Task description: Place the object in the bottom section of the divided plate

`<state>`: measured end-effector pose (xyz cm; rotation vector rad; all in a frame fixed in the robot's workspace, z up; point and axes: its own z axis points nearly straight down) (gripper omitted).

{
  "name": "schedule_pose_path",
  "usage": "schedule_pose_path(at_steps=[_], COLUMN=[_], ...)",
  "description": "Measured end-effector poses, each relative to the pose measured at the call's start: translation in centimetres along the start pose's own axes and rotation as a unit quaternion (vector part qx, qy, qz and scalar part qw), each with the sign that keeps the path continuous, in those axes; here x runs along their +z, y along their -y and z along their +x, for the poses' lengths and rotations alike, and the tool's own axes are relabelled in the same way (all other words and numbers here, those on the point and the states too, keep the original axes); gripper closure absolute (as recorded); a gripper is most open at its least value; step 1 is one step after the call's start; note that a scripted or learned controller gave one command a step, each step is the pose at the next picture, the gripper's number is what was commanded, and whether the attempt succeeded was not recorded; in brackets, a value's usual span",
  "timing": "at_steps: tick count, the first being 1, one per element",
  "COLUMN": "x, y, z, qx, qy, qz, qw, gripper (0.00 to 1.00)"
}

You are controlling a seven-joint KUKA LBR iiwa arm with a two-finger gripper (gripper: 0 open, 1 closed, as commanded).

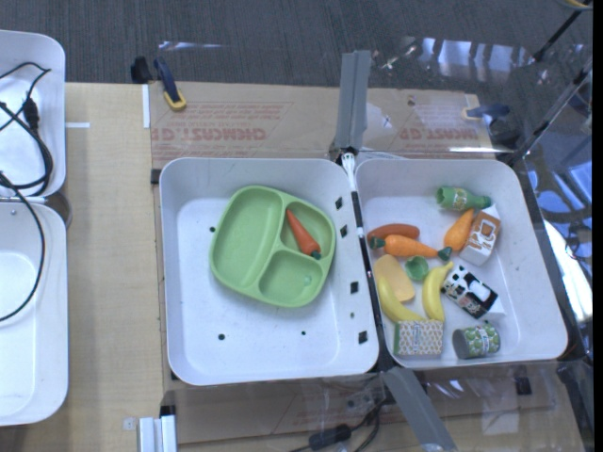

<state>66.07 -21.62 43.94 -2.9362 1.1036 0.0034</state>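
On the wooden bench (pixel 104 252), one white bin (pixel 188 347) holds a green divided plate (pixel 247 243); a carrot (pixel 303 233) lies in its upper-right section.

Toy groceries crowd the right bin (pixel 528 205) on the bench (pixel 104 252).

A green bottle (pixel 462 197) lies at the far side, with an orange carrot (pixel 458 230) touching a small milk carton (pixel 484 235) just below it. A red sausage (pixel 393 231) and a second carrot (pixel 410 247) lie side by side near the divider, above a green scrap (pixel 416 269) and a banana (pixel 433 293). A black-and-white carton (pixel 468 291) lies just beside the banana. A cracker box (pixel 419 338) and a green can (pixel 477 340) sit along the near wall. A blue-and-yellow clamp (pixel 170 87) rests on the cardboard sheet (pixel 245 125) behind the bins.
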Motion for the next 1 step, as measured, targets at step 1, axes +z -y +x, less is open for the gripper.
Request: schedule_pose_path(at_steps=[1], x=[0.0], y=[0.31], z=[-0.27], qx=[-0.126], qy=[0.0], qz=[0.001], qw=[0.992], gripper=[0.0])
